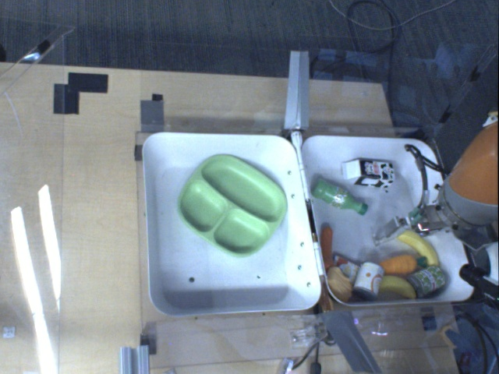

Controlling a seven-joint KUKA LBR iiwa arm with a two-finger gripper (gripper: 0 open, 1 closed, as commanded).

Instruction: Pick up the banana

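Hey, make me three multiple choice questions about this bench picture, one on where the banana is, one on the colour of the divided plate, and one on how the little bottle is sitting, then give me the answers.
1. Where does the banana lie?
A. In the left bin
B. In the right bin, near its right side
C. On the bare bench

2. What colour is the divided plate?
A. Green
B. Red
C. Blue

3. How does the green bottle sit?
A. Standing upright
B. Lying on its side
C. Resting on the plate

Answers:
1. B: the banana rests on the floor of the right bin, close to the gripper.
2. A: the three-compartment plate in the left bin is light green.
3. B: the bottle lies flat on the right bin's floor, its length running across it.
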